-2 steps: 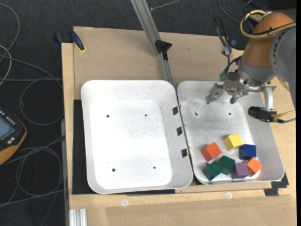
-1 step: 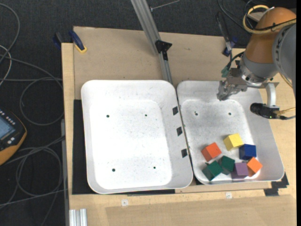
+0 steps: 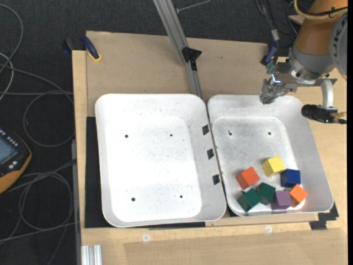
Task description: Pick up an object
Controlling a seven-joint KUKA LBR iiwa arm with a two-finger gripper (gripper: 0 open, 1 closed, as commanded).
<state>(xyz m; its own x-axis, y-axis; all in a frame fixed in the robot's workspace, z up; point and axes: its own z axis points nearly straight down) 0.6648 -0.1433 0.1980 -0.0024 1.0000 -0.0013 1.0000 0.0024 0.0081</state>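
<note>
Up at one o'clock, small grey two-finger gripper over right shallow white bin's rim; open or shut, cannot tell. Little coloured blocks down at five o'clock.

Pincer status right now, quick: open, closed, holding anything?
Pincer: cannot be told whether open or closed; it sits over the far rim of the right bin, apart from the blocks.

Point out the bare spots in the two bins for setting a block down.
The left bin is bare across its floor. The right bin is free in its far half, beneath the gripper. Its near end is crowded with blocks.
</note>
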